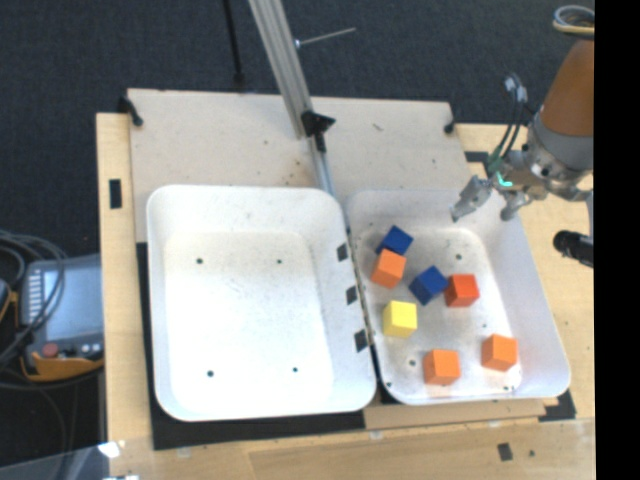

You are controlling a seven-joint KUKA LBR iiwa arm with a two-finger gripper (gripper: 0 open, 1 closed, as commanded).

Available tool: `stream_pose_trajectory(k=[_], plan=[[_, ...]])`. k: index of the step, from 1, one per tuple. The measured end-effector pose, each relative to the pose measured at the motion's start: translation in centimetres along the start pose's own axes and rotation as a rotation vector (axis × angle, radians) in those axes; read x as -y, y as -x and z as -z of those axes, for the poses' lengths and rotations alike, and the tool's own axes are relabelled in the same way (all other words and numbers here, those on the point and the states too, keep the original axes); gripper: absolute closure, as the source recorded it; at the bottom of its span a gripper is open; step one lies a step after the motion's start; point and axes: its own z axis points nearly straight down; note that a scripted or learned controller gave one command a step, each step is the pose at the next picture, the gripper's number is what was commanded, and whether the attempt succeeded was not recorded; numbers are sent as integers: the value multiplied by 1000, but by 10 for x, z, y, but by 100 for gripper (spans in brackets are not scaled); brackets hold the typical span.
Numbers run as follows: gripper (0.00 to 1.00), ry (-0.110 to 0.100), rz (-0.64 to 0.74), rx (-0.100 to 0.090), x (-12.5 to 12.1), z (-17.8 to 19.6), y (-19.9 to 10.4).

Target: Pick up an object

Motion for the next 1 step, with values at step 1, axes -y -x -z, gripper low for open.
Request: stream_pose_trajectory(k=[1], plan=[[0, -1, 4, -1, -1, -42, -5]])
